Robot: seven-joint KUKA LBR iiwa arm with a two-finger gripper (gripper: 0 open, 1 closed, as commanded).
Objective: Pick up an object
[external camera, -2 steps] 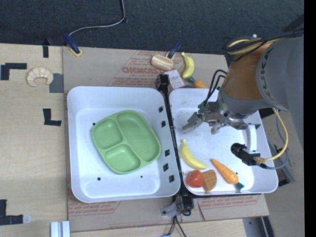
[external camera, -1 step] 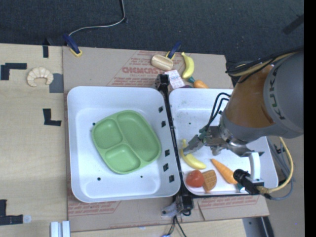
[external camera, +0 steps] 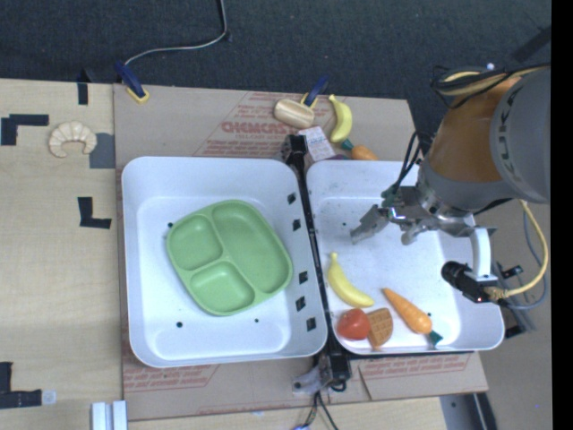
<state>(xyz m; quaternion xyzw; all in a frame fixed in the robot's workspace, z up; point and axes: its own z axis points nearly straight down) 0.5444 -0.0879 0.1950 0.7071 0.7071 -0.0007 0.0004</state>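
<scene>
My end effector hangs spread open and empty over the right bin, with the banana just nearer and leftward, its long axis running diagonally.

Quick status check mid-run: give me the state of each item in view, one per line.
gripper: open, holding nothing, over the right bin
green tray: flat in the left bin
banana: lying loose in the right bin
carrot: lying loose near the front
tomato: resting against the waffle piece
</scene>
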